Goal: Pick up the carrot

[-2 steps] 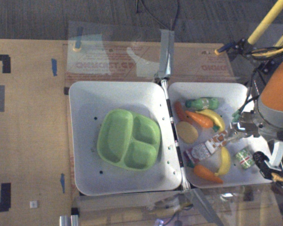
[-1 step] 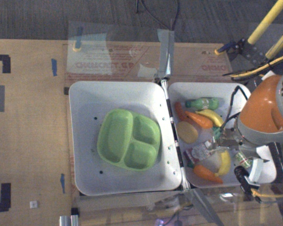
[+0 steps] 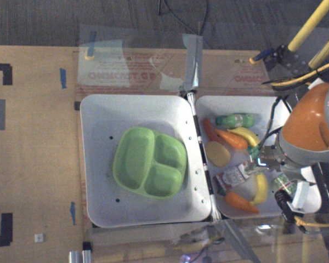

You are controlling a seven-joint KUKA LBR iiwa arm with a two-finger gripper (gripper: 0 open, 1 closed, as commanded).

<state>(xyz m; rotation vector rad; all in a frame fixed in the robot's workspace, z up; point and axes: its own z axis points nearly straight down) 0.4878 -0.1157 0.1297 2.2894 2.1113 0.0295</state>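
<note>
- The right bin (image 3: pixel 204 107) is crowded; two carrots lie in it. One carrot (image 3: pixel 232 139) sits toward the far edge, touching a yellow banana (image 3: pixel 245 135) and just beside a green bottle (image 3: pixel 235 120)
- A second carrot (image 3: pixel 242 202) rests near the bin's near edge, beside another banana (image 3: pixel 261 188)
- The gripper (image 3: pixel 257 164) hangs over the middle of that bin, between the two carrots; whether it is open or closed I cannot tell from here
- The left bin (image 3: pixel 93 163) holds a green divided tray (image 3: pixel 150 161)
- My advice: commit to one carrot, line up across its narrow width, and come down clear of the banana, so only the carrot gets caught
</note>
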